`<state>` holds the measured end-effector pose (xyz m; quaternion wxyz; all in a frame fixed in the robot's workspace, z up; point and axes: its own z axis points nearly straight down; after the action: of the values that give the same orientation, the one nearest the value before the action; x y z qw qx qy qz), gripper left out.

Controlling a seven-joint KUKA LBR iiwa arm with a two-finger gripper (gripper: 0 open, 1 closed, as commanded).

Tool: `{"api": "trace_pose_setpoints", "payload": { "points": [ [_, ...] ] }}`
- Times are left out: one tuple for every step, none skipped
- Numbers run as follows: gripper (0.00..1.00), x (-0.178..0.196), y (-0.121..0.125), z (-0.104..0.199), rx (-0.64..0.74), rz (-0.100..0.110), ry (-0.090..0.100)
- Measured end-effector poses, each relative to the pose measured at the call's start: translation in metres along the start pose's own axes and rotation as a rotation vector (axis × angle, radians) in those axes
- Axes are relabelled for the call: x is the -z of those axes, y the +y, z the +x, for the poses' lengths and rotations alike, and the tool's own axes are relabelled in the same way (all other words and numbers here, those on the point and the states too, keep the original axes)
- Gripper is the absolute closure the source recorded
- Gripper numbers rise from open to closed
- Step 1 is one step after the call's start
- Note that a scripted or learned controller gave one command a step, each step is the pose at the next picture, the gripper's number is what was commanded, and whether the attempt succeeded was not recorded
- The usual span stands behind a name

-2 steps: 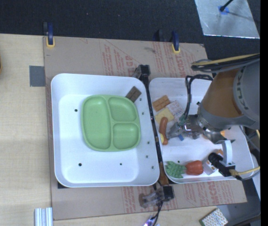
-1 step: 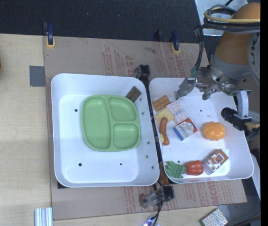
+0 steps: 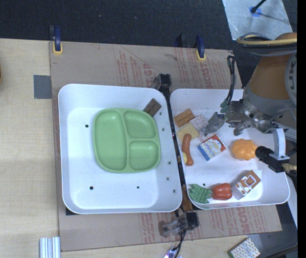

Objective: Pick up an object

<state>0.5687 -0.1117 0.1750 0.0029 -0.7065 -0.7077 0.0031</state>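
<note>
The arm comes in over the right bin (image 3: 282, 198), its gripper (image 3: 217, 123) low over that bin's far-left part, just beside a small pale packet (image 3: 200, 123) and a tan cracker-like piece (image 3: 184, 117); whether the pincer is open or closed I cannot tell, since the metal parts there blur into one dark-and-grey shape. No object can be seen lifted clear of the floor, so I judge the pick not yet made. The candidates all lie in the right bin: an orange sausage (image 3: 187, 149) along the left wall, a red-and-blue carton (image 3: 212, 147) near the middle, an orange fruit (image 3: 243, 149) toward the right side, and along the near edge a green leafy toy (image 3: 199, 192), a red pepper (image 3: 222, 191) and a brown-and-white box (image 3: 247, 184). The left bin (image 3: 77, 192) bears only a green divided plate (image 3: 126, 140). To do this step well, I would choose a piece standing apart, such as the carton, rather than the near-edge trio that touch each other; come straight down, straddle its narrow side, and close before rising; the sausage lies so close to the wall that a finger may strike the rim. The wrist and orange band hide the bin's far-right corner, and a black part (image 3: 269, 159) beside the fruit is hard to identify.
</note>
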Motion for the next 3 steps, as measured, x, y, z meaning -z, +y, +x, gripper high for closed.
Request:
{"api": "trace_pose_setpoints", "payload": {
  "points": [
    [0.00,0.017,0.007,0.044,0.006,-0.007,0.001],
    [0.00,-0.041,0.004,-0.008,-0.001,0.000,-0.001],
    [0.00,-0.078,-0.067,-0.076,-0.005,0.005,0.005]
  ]
}}
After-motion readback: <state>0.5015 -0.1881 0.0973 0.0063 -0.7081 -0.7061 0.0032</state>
